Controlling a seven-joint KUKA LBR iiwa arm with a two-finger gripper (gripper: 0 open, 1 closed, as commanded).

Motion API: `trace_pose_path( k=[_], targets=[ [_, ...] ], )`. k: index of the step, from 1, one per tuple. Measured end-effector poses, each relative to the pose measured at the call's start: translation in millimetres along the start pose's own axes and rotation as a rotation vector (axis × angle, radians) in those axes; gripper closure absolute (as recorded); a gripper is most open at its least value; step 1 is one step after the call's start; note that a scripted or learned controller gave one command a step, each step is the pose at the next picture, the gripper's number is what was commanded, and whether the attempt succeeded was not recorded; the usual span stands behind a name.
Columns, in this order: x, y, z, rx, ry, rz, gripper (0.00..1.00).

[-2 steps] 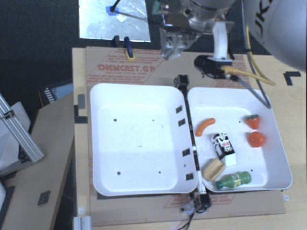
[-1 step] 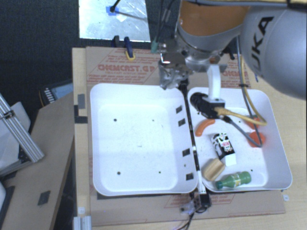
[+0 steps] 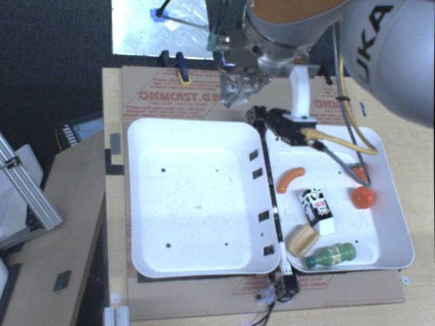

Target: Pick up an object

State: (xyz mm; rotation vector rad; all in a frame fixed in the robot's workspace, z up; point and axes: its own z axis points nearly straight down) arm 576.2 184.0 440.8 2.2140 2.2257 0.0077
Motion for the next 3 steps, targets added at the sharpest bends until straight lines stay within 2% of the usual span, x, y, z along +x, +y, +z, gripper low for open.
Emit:
trace_pose_path(
  k=[2, 3],
  targets=[
    [-0.1, 0.4, -21.2, -0.002, 0.0, -0.008, 1.0],
    [14.2, 85.6, 69.9, 0.008, -0.004, 0.003, 1.0]
  ],
)
